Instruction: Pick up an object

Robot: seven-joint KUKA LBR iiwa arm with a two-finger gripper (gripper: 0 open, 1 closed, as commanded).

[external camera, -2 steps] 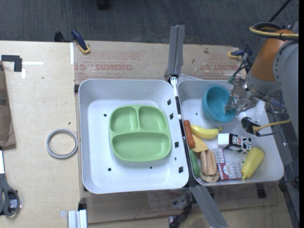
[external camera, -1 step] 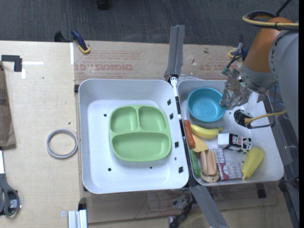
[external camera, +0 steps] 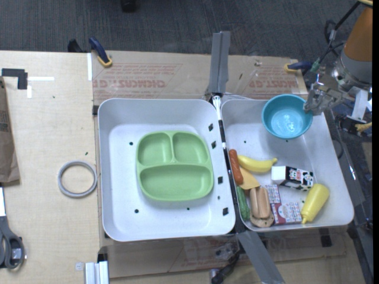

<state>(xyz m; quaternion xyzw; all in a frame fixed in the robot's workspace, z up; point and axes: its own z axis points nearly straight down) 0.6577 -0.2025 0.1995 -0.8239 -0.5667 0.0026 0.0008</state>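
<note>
Tape in a grey ring (external camera: pixel 77 178) lies on the bare wooden bench (external camera: pixel 47 129) at the far left, well apart from the two bins. To its right sits the left shallow white bin (external camera: pixel 112 158), and in the middle of it rests a pale green plastic plate with three compartments (external camera: pixel 174 165), lying flat. A grey upright post (external camera: pixel 219 61) stands behind the seam where the bins meet.

The right shallow white bin (external camera: pixel 331 158) carries the clutter. Along its left wall lies a red sausage-shaped toy (external camera: pixel 235 165), with a dark green stick-like piece (external camera: pixel 243 203) nearer the front. Just beside them a yellow plastic banana (external camera: pixel 256 163) lies across the floor, and nearer the viewer a tan hot-dog bun toy (external camera: pixel 259 205) sits next to a small red and white printed packet (external camera: pixel 283 209). A little black and white carton (external camera: pixel 293 176) lies on its side between the banana and a yellow squeeze bottle (external camera: pixel 314 202), which leans toward the near right corner.

In the far part of this bin a light blue round plastic bowl (external camera: pixel 287 116) appears tilted toward the viewer, its right rim meeting the gripper (external camera: pixel 314 102). The rim sits between the fingers, which pinch it. Above, the grey arm with its orange band (external camera: pixel 358 40) reaches in from the right.
</note>
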